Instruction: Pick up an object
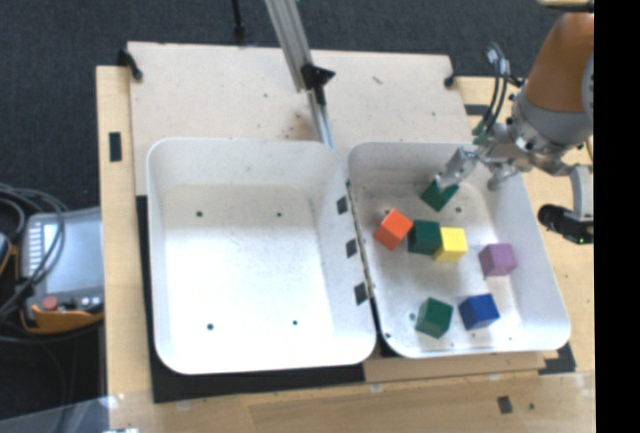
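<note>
My gripper reaches into the right bin from the upper right. It is shut on a dark green block, which hangs tilted at the fingertips near the bin's back. Below it lie an orange block, another dark green block and a yellow block, close together. A purple block sits further right. Near the front are a blue block and a green block.
The left bin stands beside the right one, their rims meeting in the middle. A slanted metal pole rises from behind the bins. A grey box with cables sits off the bench at left.
</note>
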You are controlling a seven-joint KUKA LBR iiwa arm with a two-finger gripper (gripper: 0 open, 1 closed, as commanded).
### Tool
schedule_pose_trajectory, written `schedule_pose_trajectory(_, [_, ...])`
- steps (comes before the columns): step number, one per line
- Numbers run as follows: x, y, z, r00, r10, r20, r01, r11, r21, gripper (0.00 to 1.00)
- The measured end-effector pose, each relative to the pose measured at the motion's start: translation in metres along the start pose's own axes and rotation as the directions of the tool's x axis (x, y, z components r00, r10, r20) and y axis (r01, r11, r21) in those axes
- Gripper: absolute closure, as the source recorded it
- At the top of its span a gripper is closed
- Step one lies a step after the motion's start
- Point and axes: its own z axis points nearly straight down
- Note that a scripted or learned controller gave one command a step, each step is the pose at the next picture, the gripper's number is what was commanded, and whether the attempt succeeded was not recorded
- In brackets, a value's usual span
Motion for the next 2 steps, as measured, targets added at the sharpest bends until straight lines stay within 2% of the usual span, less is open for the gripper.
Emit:
schedule_pose_trajectory(1, [0.000, 0.000, 0.000, 1.000, -0.001, 0.001, 0.001, 1.000, 0.000, 0.00])
schedule_pose_trajectory(2, [0.003, 0.008, 0.055, 1.000, -0.003, 0.001, 0.003, 1.000, 0.004, 0.00])
